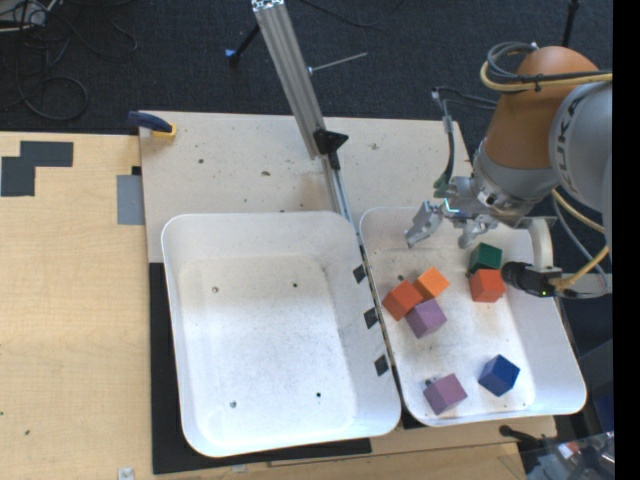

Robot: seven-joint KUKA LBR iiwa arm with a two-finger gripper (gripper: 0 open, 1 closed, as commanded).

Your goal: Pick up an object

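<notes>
On the left sits a shallow white plastic bin (pixel 200 268), its speckled floor bare. At its twelve o'clock, a ribbed silver aluminium rail (pixel 292 68) slants up from the bench, and a small blue-and-yellow clamp handle (pixel 150 123) lies near the bench's far left corner.

Just right of that bin, touching along a shared edge, is the second white plastic bin (pixel 560 368), and here the blocks lie. Near its centre a red-orange cube (pixel 403 298), a lighter orange cube (pixel 433 283) and a pale purple cube (pixel 427 318) huddle together, touching. At the cluster's five o'clock, apart from it, rests another purple cube (pixel 444 392), with a dark blue cube (pixel 499 375) at its two o'clock. At the cluster's three o'clock a red cube (pixel 487 285) sits just below a dark green cube (pixel 486 257).

The grey two-finger gripper (pixel 447 228) hangs at the bin's twelve o'clock end, its fingers spread apart with nothing between them, just beside the green cube's ten o'clock. Above it bulges the arm's orange band (pixel 535 108).
</notes>
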